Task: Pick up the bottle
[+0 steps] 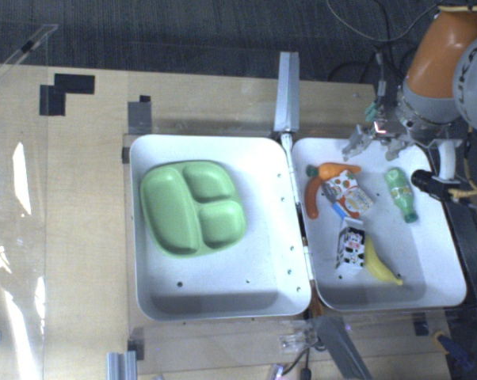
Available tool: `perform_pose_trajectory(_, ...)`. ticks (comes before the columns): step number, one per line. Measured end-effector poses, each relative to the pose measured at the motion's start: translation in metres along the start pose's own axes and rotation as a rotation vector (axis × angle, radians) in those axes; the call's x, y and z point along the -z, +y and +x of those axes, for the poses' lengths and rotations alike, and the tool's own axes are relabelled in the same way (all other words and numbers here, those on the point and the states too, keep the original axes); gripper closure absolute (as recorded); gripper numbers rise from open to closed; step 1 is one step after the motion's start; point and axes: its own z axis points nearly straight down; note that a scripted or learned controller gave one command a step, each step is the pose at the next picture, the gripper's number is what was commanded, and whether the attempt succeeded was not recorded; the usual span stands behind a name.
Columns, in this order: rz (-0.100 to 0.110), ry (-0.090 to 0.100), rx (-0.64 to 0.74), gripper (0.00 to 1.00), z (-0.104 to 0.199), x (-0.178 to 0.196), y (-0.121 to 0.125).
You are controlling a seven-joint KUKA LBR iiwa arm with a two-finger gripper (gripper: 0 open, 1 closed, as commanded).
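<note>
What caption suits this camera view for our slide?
Gripper poised at the right bin's far edge, near the green bottle; green tray in the left bin.

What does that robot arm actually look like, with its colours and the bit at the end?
The arm is a thick, rounded grey tube with a broad orange band above the wrist. At its tip sits a small silvery metal two-finger gripper, angular with thin prongs and a tiny green and red spot near its base. Thin dark cables loop over the floor behind it.

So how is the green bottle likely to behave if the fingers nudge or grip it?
The green bottle lies on its side in the right bin, so a nudge probably rolls it. It looks like smooth plastic, likely light and somewhat slippery.
</note>
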Motion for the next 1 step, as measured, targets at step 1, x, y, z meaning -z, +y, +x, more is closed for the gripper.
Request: perform_pose_trajectory(1, -0.002, -0.002, -0.067, 0.00, -0.0740, -0.0002, -0.0465)
